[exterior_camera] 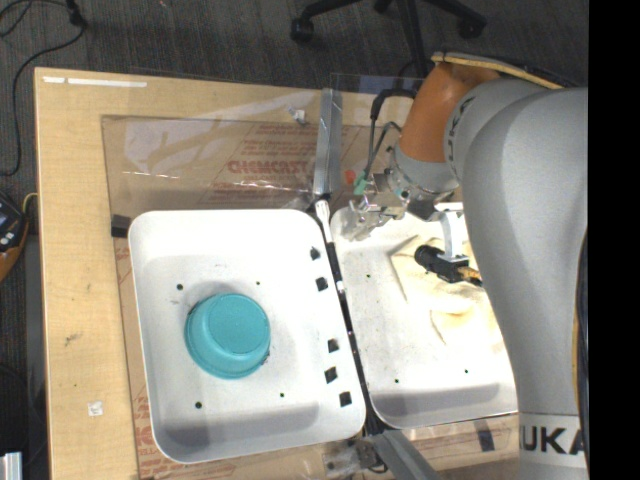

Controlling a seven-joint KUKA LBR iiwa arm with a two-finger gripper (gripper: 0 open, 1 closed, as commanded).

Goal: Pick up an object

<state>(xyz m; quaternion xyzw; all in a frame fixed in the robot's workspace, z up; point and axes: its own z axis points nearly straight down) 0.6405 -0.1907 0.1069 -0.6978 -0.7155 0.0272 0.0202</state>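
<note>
Gripper (365, 211) sits low over the far corner of the right shallow white plastic bin (430, 388), just beside the wall where the two bins meet. Can't tell if it's spread or pressed together, and nothing is visibly pinched in it.

The bin floor near the gripper has no clear candidate. There are a few pale patches further out toward the arm, too washed out to identify.

The only obvious target is the round teal plastic bowl (228, 334). It's across the dividing wall from the gripper, well apart from it, around the middle of the left white bin (160, 258) and toward the bench's near edge.

Handling, my read:
- Light, rigid and not fragile.
- Smooth, curved wall, so likely slippery and apt to skate on the bin floor if nudged.
- Can't tell mouth-up from base-up.
- Best bet is pinching across the rim wall at one side rather than spanning the full body.

Count: one bowl, two bins, one clear printed sheet (230, 163) beyond the gripper.
</note>
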